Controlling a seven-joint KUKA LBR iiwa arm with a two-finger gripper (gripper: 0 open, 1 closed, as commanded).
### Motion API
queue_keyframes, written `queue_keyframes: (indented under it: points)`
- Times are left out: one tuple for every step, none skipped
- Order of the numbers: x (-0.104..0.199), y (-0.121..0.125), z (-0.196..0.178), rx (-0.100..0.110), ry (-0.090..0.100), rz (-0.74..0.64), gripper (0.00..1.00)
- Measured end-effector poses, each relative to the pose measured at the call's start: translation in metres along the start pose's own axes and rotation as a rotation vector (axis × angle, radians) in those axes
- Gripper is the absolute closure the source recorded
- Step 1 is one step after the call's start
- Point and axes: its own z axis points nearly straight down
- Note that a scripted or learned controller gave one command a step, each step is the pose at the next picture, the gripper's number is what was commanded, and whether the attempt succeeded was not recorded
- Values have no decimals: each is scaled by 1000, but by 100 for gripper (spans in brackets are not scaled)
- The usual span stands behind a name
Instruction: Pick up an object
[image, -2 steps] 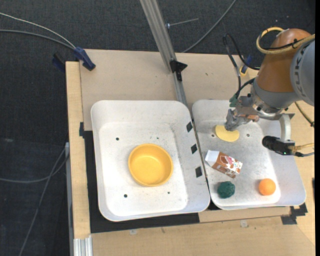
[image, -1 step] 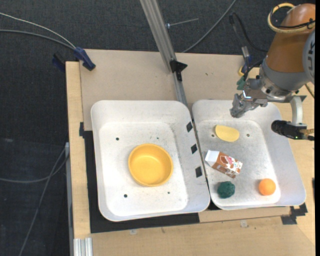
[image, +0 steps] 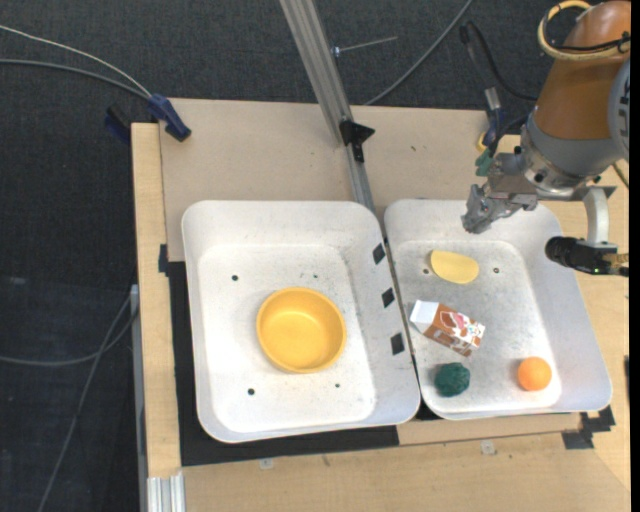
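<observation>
Nearest the camera, along the lower edge of the right bin (image: 590, 340), lie two small items: a dark green ball (image: 452, 379) at lower centre of that bin and an orange ball (image: 535, 374) toward its lower right corner. The two are well apart from each other.

Above the green ball, at mid-height on the bin's left side, lies a small carton (image: 449, 327), white and brown-red, on its side and turned at a slant. Above the carton, in the upper part of the bin floor, lies a flat pale yellow piece (image: 455, 267), oval in outline.

The left bin (image: 215, 240) occupies the centre left of the frame and touches the right bin along a shared edge. A yellow bowl (image: 300, 328) stands upright on its floor, slightly below centre.

The gripper (image: 478, 220) hangs over the upper edge of the right bin, in the upper right of the frame, at the end of the grey arm (image: 575, 110) with its orange band. Its tips point down and to the left. No object sits between them. Whether the tips are apart or together cannot be told at this angle.

Relative to the gripper, the yellow piece is the closest object: just below it and slightly to the left in the frame, apart from the tips. The carton lies further down; the two balls lie furthest, near the bottom rim.

A metal bar (image: 325, 75) runs from the top of the frame down to the junction of the bins.
</observation>
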Motion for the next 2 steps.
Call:
queue_keyframes:
  points:
    - [51,4,-7,1,2,-3,100]
    - [110,1,9,18,5,-4,100]
